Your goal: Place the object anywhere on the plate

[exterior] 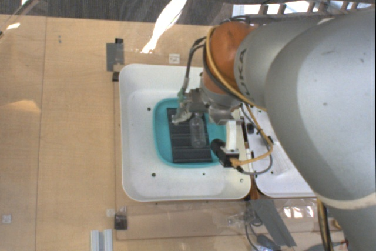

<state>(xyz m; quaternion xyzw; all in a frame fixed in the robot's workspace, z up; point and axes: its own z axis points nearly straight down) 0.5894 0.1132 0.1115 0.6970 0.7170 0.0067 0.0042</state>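
A teal plate [161, 133] lies in the middle of the left white bin [136, 176]. On the plate rests a dark, ribbed rectangular object [187, 149], lying flat and covering most of the plate's right half. My gripper [189, 120] hangs directly over the far end of that object, very close to it or touching it. The wrist and the orange band [226, 50] hide the plate's far right edge.
The big grey arm [311, 103] covers most of the right bin [283, 180]; a strip of that bin shows under it. Cables [255, 156] hang from the wrist near the divide between the bins. A small black bracket [116, 56] sits on the bench beyond the left bin.
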